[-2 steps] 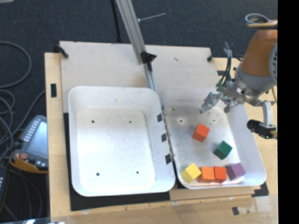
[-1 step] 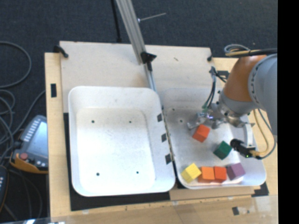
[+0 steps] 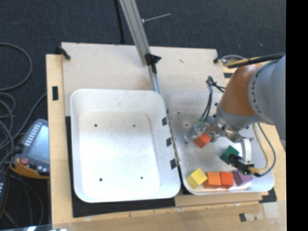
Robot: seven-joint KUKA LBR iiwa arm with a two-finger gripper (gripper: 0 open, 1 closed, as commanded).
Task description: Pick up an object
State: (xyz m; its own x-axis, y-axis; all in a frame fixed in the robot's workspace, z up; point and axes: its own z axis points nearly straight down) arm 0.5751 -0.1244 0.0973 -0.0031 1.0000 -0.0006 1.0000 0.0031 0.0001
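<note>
No readable text, labels, brands, numbers or signs anywhere. Small dark marks on the table's [image 3: 120, 61] left edge, too small to read. Rows of keys on the pendant [image 3: 34, 146] off the table's left edge, blurred, no legible characters.

A slanted silver aluminium rail [image 3: 137, 25] crosses the pale wooden bench board [image 3: 106, 66]. Left of the board, a grey handheld control pendant with an orange base [image 3: 32, 148] lies on dark carpet [image 3: 48, 13] among looping black cables [image 3: 12, 100].
</note>
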